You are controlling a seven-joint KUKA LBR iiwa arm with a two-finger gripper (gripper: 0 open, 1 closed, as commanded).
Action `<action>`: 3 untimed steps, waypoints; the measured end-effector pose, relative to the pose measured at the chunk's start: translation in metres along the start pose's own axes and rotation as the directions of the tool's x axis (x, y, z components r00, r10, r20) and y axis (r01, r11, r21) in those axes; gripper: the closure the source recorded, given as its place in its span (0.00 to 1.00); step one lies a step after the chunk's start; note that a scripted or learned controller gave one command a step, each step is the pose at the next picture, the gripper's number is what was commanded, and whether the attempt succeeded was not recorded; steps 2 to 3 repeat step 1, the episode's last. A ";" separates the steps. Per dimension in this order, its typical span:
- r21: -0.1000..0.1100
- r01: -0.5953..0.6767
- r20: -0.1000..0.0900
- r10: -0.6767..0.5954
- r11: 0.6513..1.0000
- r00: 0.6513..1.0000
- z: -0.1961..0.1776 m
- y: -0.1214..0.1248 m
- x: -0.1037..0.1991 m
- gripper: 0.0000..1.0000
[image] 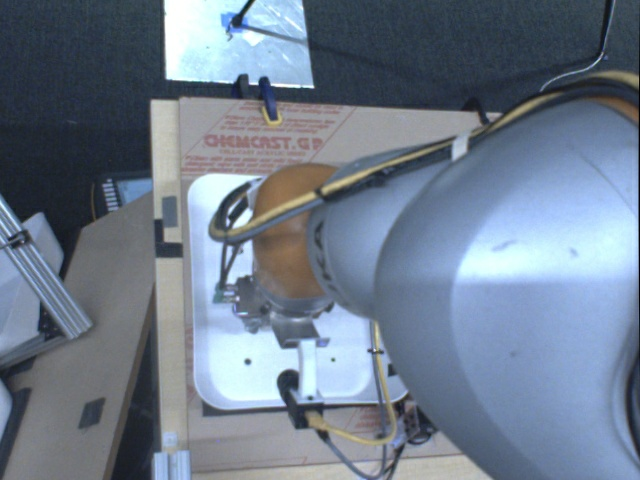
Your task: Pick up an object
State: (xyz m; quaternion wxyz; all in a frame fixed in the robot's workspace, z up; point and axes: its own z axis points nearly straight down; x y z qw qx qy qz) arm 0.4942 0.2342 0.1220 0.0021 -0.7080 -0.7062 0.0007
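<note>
One white bin [212, 373] is in sight, a shallow tray that lies on a brown cardboard sheet [262, 140] with red letters. The sheet lies on the pale desk [165, 158]. The grey arm [500, 298] comes in from the right and covers much of the bin and the right part of the desk. Its orange band [285, 233] stands over the upper middle of the bin. Just below the band, the metal body of the tool [258, 303] points down into the bin, left of the bin's centre and near its floor.

Whether the tool is open or closed I cannot tell, because the wrist hides its lower end. For the same reason I cannot tell which object lies beneath the tool, or whether it touches anything. The part of the bin floor that shows, along the left wall and the near edge, is plain white.

At the far edge of the cardboard a blue clamp [268, 96] grips the sheet. Behind it, a shiny silver sheet [238, 26] lies on dark cloth.
</note>
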 end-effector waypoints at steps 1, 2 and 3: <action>0.000 -0.002 0.000 0.002 1.000 1.000 -0.010 0.000 0.000 1.00; 0.000 -0.002 0.000 0.002 1.000 1.000 -0.010 0.000 0.000 1.00; 0.000 -0.002 0.000 0.002 1.000 1.000 -0.010 0.000 0.000 1.00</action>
